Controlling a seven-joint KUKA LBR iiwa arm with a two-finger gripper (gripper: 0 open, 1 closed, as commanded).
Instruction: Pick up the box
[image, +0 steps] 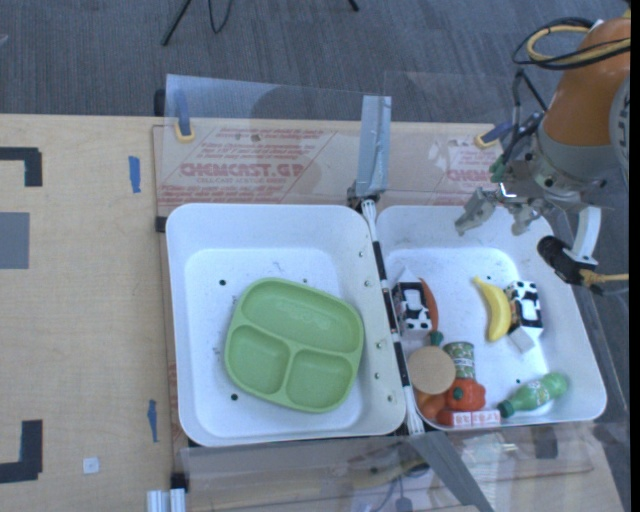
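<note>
The gripper (498, 214) hangs over the far edge of the right bin (590, 385), at the end of the arm (585, 110) that comes in from the right. Its two fingers (472, 216) are spread apart with nothing between them

The box (524, 304), black and white, lies in the right half of the right bin, nearer than the gripper and a little to its right. It is well apart from both fingers and not under the gap between them. Its left side touches or almost touches the banana (492, 308), which lies lengthwise from far to near. A small pale piece sits at the box's near end; what it is I cannot tell

A second black-and-white pack (412, 308) lies by the left wall of the same bin, on top of something orange. Nearer than that are a round tan disc (432, 369), a small can (460, 355) and some red and orange items (458, 398) crowded together. A green bottle (535, 394) lies on its side in the near right corner

The left bin (195, 300) holds a green tray (293, 344) with three compartments, lying flat
</note>
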